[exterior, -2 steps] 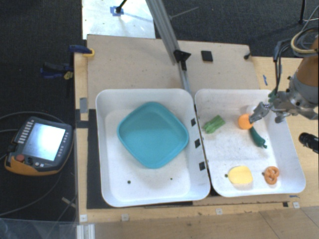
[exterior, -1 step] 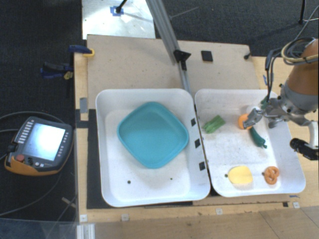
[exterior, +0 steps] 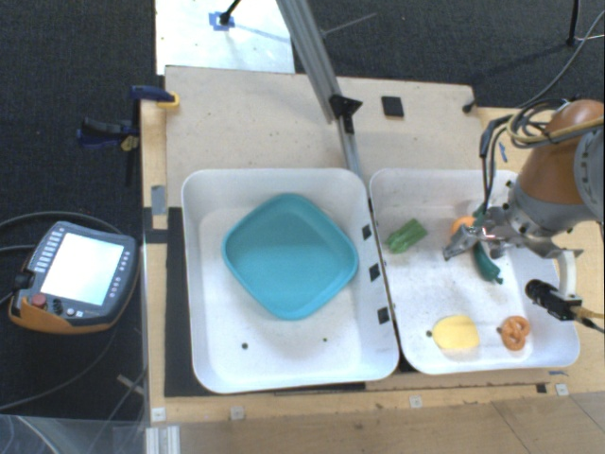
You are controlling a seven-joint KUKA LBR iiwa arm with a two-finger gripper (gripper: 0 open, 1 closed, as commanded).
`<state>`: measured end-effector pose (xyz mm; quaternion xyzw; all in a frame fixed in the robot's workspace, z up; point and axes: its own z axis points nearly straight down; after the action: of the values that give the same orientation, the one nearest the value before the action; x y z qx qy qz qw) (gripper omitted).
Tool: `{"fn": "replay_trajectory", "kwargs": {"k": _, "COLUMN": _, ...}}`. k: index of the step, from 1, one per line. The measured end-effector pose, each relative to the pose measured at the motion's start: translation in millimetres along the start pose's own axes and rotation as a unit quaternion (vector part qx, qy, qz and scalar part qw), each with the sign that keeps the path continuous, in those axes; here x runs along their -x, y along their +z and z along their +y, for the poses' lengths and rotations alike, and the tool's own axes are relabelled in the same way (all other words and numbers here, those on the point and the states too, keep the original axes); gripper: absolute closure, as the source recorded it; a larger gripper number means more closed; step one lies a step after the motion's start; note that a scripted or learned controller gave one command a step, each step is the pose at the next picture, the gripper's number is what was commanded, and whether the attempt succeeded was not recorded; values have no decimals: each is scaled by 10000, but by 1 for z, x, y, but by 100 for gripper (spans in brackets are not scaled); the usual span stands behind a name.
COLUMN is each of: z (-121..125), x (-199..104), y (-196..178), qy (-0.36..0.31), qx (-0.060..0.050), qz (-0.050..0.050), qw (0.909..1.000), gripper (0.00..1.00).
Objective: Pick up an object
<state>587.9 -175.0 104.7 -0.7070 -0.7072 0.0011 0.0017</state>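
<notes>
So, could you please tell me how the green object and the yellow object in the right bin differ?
The green object is elongated and lies at a slant near the bin's far-left part; the yellow object is rounder, paler and sits near the front edge. Both rest on the right bin floor, apart from the gripper.

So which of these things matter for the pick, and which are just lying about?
For the job:
- gripper, low in the right bin
- green piece
- yellow round piece
- orange pretzel-shaped piece
- teal piece and small orange piece, both beside the gripper

Lying about:
- turquoise plate in the left bin
- teach pendant
- blue clamps
</notes>
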Motion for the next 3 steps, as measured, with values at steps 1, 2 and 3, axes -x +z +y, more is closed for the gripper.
{"fn": "replay_trajectory", "kwargs": {"k": 1, "z": 0, "x": 0, "y": 15, "qy": 1, "qx": 20, "qz": -5, "qw": 10000, "gripper": 0}}
{"fn": "replay_trajectory", "kwargs": {"k": 2, "z": 1, "x": 0, "y": 3, "qy": 2, "qx": 31, "qz": -6, "qw": 10000, "gripper": 100}}
{"fn": "replay_trajectory", "kwargs": {"k": 3, "z": -4, "x": -3, "y": -57, "qy": -3, "qx": 48, "qz": -10, "qw": 10000, "gripper": 100}}
